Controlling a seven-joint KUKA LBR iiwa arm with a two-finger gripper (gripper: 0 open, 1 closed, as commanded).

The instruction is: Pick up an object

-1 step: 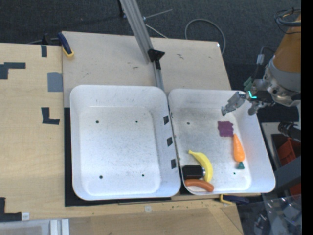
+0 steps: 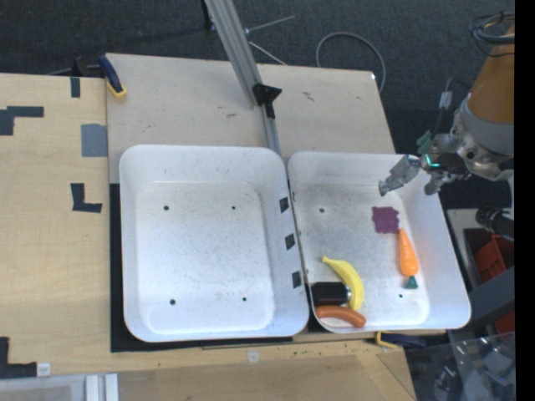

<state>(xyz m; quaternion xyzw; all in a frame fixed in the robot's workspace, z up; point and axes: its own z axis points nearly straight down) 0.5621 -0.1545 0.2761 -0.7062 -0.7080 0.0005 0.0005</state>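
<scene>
Arm poised over the right bin, nothing picked yet.

The grey two-finger gripper (image 2: pixel 407 174) hung above the far right corner of the shallow white plastic right bin (image 2: pixel 443 249), fingers spread and holding nothing (as far as the slant let me judge). Nearest below lay a flat purple scrap (image 2: pixel 385 219), likely soft, and a smooth tapered orange carrot (image 2: pixel 407 253); the curved yellow banana (image 2: pixel 349 278) lay nearer the front. Next it needed to descend and close.

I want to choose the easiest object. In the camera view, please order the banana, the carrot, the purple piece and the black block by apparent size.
1. Banana
2. Carrot, nearly banana-sized, so unsure
3. Black block
4. Purple piece, close to the block; unsure
</scene>
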